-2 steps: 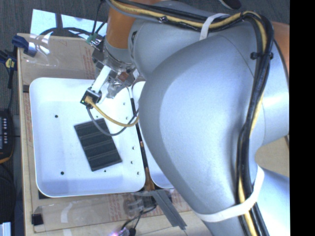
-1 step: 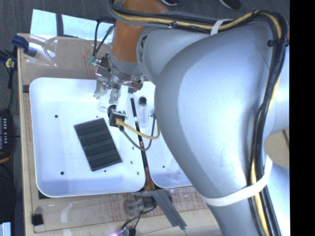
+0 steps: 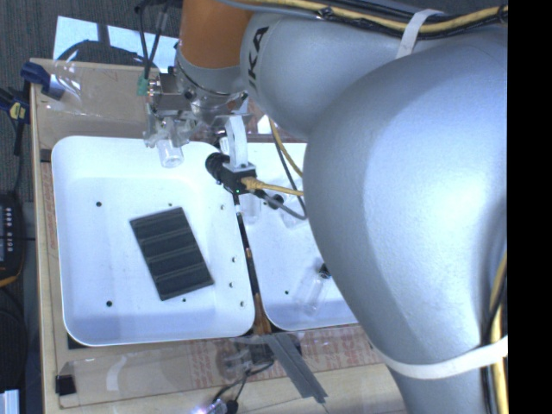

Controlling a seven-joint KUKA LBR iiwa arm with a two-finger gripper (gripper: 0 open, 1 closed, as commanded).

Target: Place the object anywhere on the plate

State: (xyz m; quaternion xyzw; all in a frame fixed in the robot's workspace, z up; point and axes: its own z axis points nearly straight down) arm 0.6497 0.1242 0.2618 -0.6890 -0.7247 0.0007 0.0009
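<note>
Okay, single camera view, quick pass:

1. Camera view, arm: the grey arm [image 3: 405, 188] takes up the right half of the view and covers most of the right bin [image 3: 289, 257]. Its orange band [image 3: 211, 24] sits at top centre, just above the wrist.
2. Camera view, tool: the tool [image 3: 172, 141] hangs over the far rim of the left bin [image 3: 73, 231], near that bin's top middle. Cannot tell whether it is apart or together, because the metal and clear parts blur into the white rim. Nothing can be seen clamped in it.
3. Camera view, task thing: a dark ribbed slab [image 3: 171, 253] lies flat on the floor of the left bin, roughly centred and turned at a slant. It is well apart from the tool and touches neither bin wall.
4. Camera view, other item: a small clear item [image 3: 312, 290] lies in the right bin, just beside the arm's edge. It is too faint to identify.
5. Camera view, fittings: a black fitting [image 3: 226, 171] with a yellowish cable sits beside the tool, above the seam between the bins.
6. Camera view, surroundings: the bench [image 3: 112, 369] shows as a wood-toned strip around the bins, and cables [image 3: 345, 7] run along the top of the arm.
</note>
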